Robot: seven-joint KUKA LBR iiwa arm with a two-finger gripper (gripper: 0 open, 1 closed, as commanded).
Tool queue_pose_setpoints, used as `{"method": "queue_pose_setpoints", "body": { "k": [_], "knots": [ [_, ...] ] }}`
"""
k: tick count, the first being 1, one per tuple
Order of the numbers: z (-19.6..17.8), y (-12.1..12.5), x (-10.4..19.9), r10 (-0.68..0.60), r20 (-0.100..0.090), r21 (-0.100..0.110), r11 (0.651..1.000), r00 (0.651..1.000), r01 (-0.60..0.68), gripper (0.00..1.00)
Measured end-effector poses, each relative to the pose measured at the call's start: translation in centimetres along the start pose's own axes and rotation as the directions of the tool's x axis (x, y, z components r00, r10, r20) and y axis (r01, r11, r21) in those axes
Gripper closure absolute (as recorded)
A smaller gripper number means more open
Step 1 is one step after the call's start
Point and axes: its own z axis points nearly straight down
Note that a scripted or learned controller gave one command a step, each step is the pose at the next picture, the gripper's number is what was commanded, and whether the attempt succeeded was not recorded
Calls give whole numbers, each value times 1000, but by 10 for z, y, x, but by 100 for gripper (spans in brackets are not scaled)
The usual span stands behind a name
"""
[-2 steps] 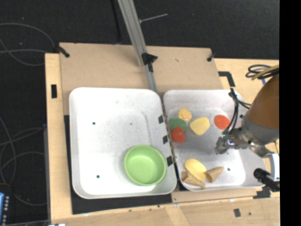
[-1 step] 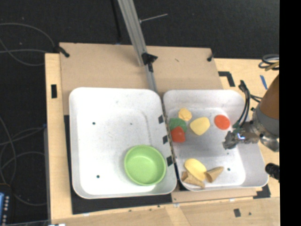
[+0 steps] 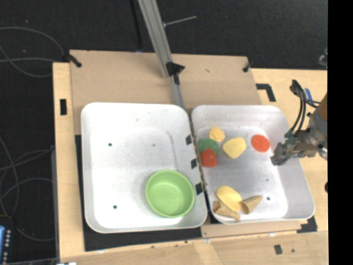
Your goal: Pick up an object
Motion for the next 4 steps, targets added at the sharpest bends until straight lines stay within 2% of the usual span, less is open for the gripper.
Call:
{"method": "queue_pose_setpoints", "body": {
  "k": [1,2,4],
  "knots": [
    [0,-5,50,-3,-4,7,1000,1000,3,100],
    [-3,9,99,-4,-4,6,1000,1000,4,100],
    [4,10,189,-4,-5,7,1000,1000,4,100]
  ]
}}
